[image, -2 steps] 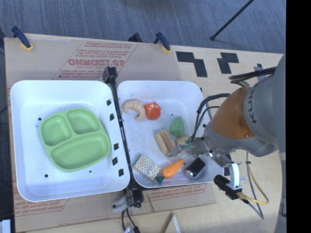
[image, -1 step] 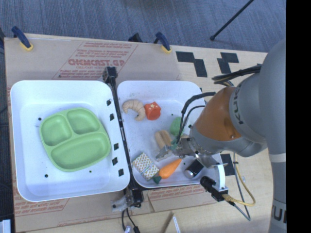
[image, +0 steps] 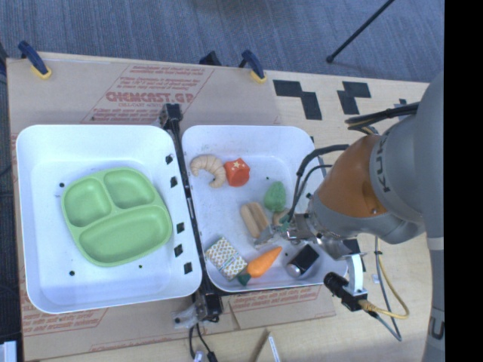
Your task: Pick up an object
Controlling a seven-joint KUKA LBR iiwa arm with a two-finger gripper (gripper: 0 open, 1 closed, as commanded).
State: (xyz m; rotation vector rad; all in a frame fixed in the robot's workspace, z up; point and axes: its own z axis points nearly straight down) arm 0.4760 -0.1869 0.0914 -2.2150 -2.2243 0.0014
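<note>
The tool (image: 278, 234) hangs low in the right bin (image: 198, 202), toward its four o'clock corner, under the grey arm (image: 377, 191) with its orange band. Whether it is spread or closed I cannot tell; nothing shows clamped in it. The nearest likely target, the carrot (image: 263, 262), lies just at the tool's seven o'clock, near the bin's front wall, long axis running from two to eight o'clock, green top at the low end. The hot dog (image: 254, 219) sits just at the tool's ten o'clock. A short drop toward seven o'clock, I judge, would meet the carrot crosswise.
</note>
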